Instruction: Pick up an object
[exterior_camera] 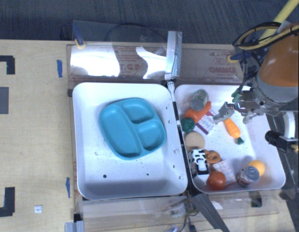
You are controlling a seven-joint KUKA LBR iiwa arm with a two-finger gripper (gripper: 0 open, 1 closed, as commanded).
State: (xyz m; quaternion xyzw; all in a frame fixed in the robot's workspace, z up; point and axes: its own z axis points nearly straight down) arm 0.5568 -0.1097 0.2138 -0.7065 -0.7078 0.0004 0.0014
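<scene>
Arm (279,76): grey housing, rounded, with a broad orange band above the wrist. Black and yellow cables (255,35) loop beside the upper section. Gripper (234,111): metallic grey, angular fittings, with small green marks near its mount.

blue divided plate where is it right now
The blue divided plate lies in the left bin in the camera view, alone, near its middle.

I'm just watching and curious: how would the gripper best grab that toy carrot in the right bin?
Probably from straight above, fingers closing across the narrow orange middle of the toy carrot. It lies flat and slanted on bare bin floor, green tip toward the near-right, with room on both long sides.
</scene>
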